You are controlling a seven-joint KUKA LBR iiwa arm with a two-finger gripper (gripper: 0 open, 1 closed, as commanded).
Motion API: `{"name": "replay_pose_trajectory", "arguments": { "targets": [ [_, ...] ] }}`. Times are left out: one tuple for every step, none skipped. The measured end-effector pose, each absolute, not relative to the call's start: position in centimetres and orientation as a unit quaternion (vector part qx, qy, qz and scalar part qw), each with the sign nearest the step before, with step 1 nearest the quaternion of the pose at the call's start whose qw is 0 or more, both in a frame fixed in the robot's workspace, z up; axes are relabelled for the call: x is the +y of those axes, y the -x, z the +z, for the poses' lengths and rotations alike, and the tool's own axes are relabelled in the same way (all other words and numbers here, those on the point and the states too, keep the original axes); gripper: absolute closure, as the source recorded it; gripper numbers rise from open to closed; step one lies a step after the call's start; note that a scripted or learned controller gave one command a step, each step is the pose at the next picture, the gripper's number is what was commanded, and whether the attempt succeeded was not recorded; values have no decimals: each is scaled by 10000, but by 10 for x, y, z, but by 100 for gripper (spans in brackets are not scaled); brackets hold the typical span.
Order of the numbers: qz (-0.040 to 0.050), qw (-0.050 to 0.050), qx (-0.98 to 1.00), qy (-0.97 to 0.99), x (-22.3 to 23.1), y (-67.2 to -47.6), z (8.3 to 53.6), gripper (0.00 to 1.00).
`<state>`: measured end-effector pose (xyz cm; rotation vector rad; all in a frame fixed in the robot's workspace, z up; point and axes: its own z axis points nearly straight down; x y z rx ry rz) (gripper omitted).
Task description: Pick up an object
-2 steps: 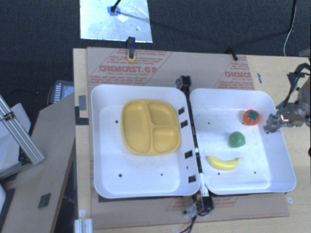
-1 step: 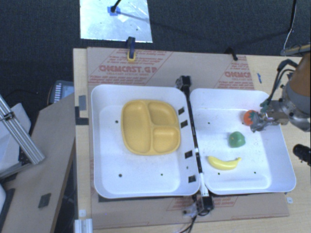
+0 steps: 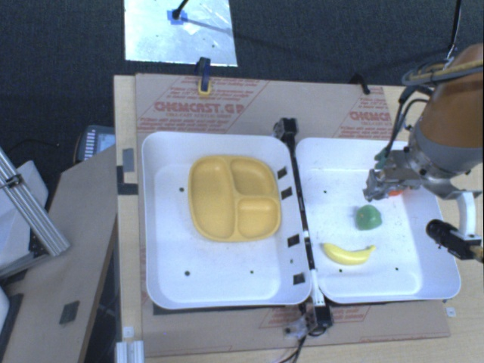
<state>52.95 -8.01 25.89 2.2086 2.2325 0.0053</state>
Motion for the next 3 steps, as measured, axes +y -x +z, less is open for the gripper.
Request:
{"name": "replay_pose_trajectory", "arguments": {
  "targets": [
    [11,3,7104,-7038,-36,-533,247,100],
    [9,-3,7105,-7037,19,-537,232,100],
    [13,-2,7106,-7036,65,-533,232,100]
  ]
}}
